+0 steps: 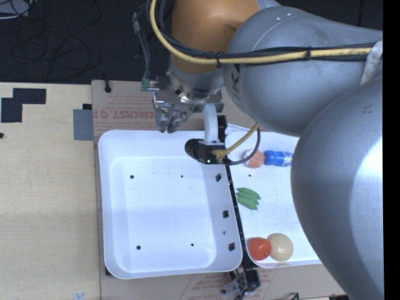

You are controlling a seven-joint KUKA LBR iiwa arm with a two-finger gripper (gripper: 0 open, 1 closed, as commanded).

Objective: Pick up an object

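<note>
My gripper (169, 125) hangs over the far rim of the left bin (112, 167), near its back edge, under the grey wrist and orange band. Nothing shows in its grasp. The loose objects all lie in the right bin (275, 211): a green pod (248, 197) near the divider, a red ball (259, 249) and a beige ball (281, 246) side by side at the near edge, and a salmon piece (255, 160) touching a blue bottle (277, 159) at the back. The gripper is well left of all of them.
The big grey arm (325, 105) covers the right part of the right bin. A black unit with a yellow cable (201, 150) hangs by the wrist over the bins' divider (230, 199). Wooden bench top (44, 199) lies to the left.
</note>
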